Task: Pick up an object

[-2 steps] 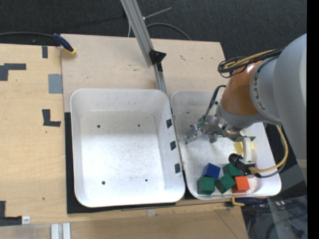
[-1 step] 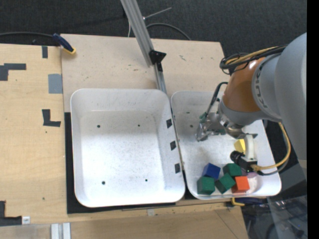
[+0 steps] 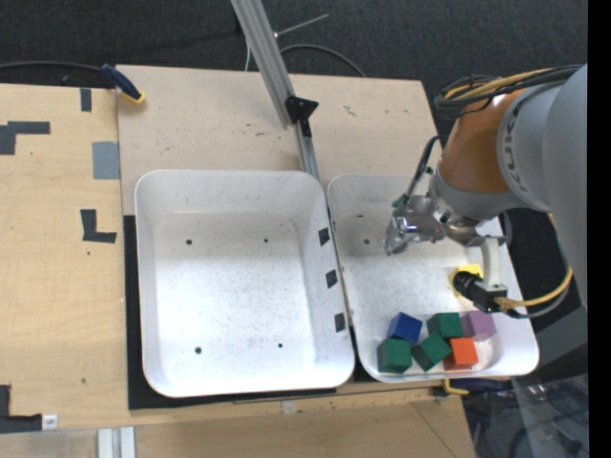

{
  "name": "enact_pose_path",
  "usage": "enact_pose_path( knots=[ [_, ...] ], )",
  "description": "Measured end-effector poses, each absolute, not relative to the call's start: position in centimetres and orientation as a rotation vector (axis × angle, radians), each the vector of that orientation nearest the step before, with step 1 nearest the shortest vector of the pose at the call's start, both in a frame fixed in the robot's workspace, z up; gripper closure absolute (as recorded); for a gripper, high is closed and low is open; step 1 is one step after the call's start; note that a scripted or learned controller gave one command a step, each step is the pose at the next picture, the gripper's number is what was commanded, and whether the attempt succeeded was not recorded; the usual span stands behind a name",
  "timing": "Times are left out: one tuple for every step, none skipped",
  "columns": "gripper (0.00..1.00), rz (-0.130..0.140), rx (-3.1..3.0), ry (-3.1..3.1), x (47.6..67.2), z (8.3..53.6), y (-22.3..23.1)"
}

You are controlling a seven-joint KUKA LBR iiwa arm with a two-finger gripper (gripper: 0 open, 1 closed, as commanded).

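Coloured blocks sit in right bin's near corner

Grey and orange, the arm (image 3: 516,151) reaches in from the right, its gripper (image 3: 401,232) hanging over bare floor in the upper part of the right bin (image 3: 368,275). Whether its fingers are parted or closed cannot be told. Well apart from them, clustered in that bin's near corner, lie a blue block (image 3: 405,327), three green blocks (image 3: 393,355), an orange block (image 3: 463,352) and a purple block (image 3: 479,324). The left bin (image 3: 229,284) sits beside it on the counter (image 3: 200,122).
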State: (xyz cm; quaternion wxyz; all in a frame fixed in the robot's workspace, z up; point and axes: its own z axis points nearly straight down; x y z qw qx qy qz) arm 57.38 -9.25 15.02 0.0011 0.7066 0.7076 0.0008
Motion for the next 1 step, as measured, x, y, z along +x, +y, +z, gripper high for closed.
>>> enact_pose_path(
  knots=[
    [1.00,0.004,2.217,2.220,57.51,20.32,-9.23]
  ],
)
